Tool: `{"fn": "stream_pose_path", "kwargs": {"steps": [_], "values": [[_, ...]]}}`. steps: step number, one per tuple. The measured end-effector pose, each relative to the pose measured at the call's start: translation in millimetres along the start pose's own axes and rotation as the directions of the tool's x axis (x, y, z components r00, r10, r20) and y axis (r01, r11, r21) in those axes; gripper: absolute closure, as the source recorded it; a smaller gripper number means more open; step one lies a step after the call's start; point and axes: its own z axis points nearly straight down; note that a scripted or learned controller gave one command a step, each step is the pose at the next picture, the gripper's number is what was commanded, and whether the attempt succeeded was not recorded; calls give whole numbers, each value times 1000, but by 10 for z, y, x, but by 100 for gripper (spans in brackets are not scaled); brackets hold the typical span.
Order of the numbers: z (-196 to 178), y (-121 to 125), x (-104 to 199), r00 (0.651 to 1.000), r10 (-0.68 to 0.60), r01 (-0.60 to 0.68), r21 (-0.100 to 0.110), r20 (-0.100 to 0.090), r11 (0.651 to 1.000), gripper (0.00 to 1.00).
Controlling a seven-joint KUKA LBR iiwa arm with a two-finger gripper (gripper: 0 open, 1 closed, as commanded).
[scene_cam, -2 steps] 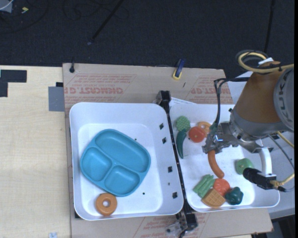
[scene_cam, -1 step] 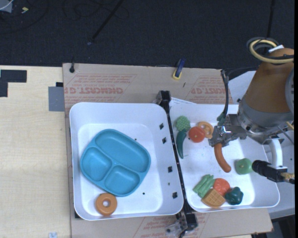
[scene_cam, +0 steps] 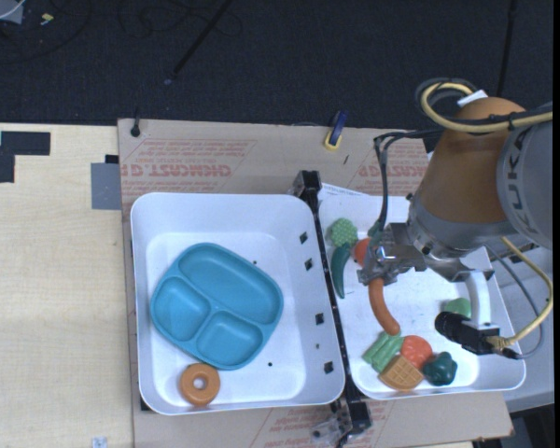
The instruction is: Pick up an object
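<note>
One long orange sausage-shaped toy (scene_cam: 385,308) lay in the right white bin (scene_cam: 504,377), its top end just under the hand (scene_cam: 377,267) and its length running down toward the near right. How far the hand was open, I couldn't tell.

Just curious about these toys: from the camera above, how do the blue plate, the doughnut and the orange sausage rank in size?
Largest to smallest:
1. Blue plate
2. Orange sausage
3. Doughnut
The last two look close, so that order is unsure.
</note>
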Motion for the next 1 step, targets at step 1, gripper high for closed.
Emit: {"fn": "stream_pose_path", "kwargs": {"steps": [1], "values": [[-72, -177, 454, 1000, 1, -1, 0, 0, 1000, 100]]}}
